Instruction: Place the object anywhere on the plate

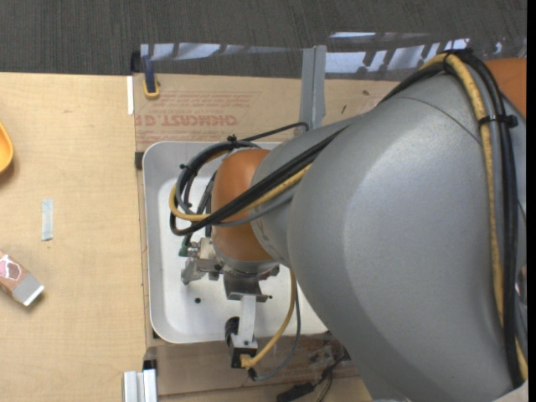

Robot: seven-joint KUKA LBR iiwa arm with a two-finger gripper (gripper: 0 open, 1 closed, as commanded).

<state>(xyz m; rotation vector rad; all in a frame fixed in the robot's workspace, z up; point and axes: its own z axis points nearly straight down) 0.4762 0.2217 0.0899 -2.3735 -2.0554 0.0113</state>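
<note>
Arm (402, 224) low over the white bin (159, 249)
Its bulk covers most of that bin, so placement progress is unclear; the state of the claw (220, 276) cannot be told.

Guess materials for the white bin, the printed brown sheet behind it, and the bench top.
The white bin is likely plastic: smooth, faint sheen, rounded moulded corners. The printed brown sheet is probably cardboard or kraft paper: matte, red lettering. The bench top is pale tan and matte, either wood or laminate; the look leaves it open.
</note>
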